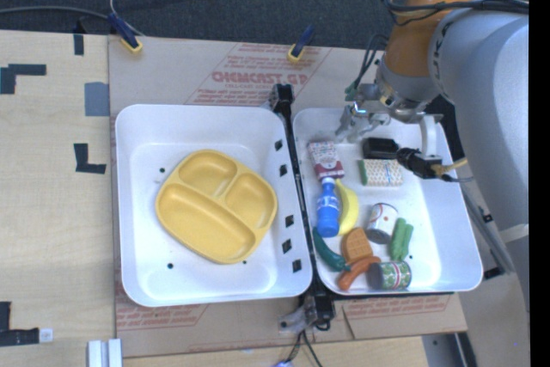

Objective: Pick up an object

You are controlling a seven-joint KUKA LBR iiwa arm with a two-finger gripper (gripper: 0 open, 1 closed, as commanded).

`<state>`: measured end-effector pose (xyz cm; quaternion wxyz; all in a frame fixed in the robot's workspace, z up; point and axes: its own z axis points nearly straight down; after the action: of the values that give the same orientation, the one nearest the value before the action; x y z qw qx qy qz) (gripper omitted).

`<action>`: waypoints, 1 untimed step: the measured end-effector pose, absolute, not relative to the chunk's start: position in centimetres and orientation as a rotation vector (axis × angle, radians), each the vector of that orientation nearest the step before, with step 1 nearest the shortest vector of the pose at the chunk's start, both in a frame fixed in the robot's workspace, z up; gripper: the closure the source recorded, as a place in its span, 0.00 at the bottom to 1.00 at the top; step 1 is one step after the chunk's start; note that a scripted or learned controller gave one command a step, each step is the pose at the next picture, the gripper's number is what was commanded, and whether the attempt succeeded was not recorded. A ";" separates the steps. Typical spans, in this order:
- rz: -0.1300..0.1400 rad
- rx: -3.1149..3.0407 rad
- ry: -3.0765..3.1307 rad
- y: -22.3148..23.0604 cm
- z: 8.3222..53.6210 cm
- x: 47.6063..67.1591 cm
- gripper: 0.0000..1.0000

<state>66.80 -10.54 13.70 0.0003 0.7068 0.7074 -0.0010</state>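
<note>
While the gripper [357,118], whose grasp I cannot tell, hangs over the right bin [447,258], crowded toys could spoil its pick

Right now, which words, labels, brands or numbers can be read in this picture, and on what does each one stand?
"CHEMCAST GP", roughly: red print on the brown cardboard sheet under the bins; the smaller line below is blurred.
Small red-and-white packet: print too small to read.
Blue plastic bottle: label unreadable.
Small green-labelled tin can: label unreadable.
</note>
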 end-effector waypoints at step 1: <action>-0.004 2.221 2.222 -9.6 13.2 66.8 1.00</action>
<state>66.79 -9.63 13.15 0.0000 0.7069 0.7073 -0.0011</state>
